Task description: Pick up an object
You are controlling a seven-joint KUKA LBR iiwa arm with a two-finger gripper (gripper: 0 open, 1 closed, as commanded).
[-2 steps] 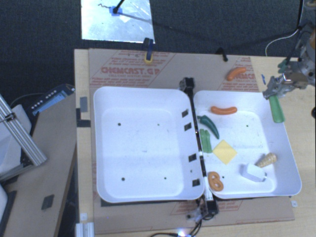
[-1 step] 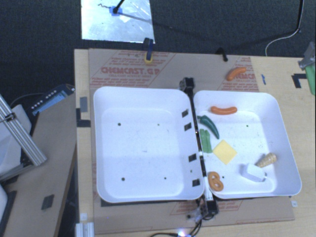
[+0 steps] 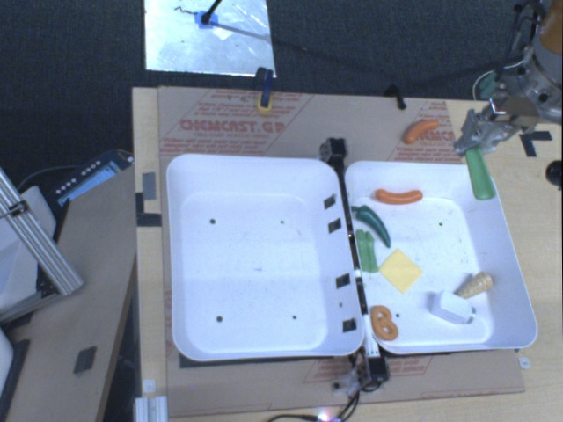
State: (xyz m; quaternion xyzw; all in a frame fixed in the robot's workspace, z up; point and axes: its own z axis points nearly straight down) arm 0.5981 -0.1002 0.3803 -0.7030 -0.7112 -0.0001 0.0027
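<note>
Here, pincer [image 3: 479, 145] closed around a green cucumber [image 3: 480, 174], above the right bin's [image 3: 519, 280] rim.

The arm [image 3: 547, 25] is cut off by the picture's top right corner. A dark round thing [image 3: 555, 174] at the tabletop's right edge is cropped and unidentifiable.

Dk carpet floor [image 3: 70, 51]; pale bench [image 3: 545, 236]

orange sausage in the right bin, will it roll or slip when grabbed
The orange sausage looks rounded and smooth, so it may roll if nudged from the side. Its glossy skin could slip from a loose pinch. It lies flat on the right bin floor, apart from the green pepper, so access seems easy.
</note>
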